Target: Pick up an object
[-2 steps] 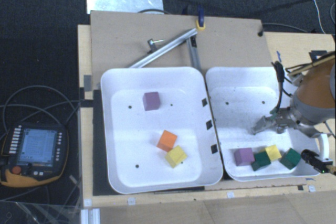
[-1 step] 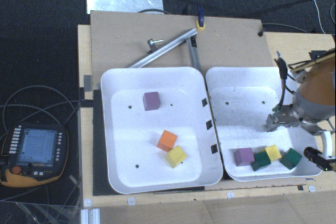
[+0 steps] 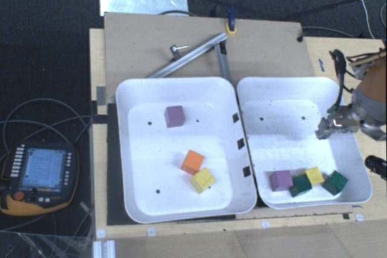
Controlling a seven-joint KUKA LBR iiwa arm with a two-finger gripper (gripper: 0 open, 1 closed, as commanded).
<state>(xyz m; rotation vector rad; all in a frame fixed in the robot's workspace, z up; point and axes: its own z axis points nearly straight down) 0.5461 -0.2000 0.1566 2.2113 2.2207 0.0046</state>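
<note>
The left bin (image 3: 136, 148) holds a purple cube (image 3: 174, 116) near its back, with an orange cube (image 3: 192, 161) and a yellow cube (image 3: 203, 180) touching each other near the front. Along the front of the right bin (image 3: 284, 112) lie a purple cube (image 3: 280, 179), a dark green cube (image 3: 300, 185), a small yellow cube (image 3: 314, 176) and another green cube (image 3: 334, 182), close together. My gripper (image 3: 327, 128) hangs over the right side of the right bin, behind that row of cubes and apart from them. I see nothing held in it.
A metal bar (image 3: 187, 56) lies on the cardboard behind the left bin. A teach pendant (image 3: 39, 177) with cables sits on the floor at the left. The arm's body (image 3: 372, 96) comes in over the right bin's right rim.
</note>
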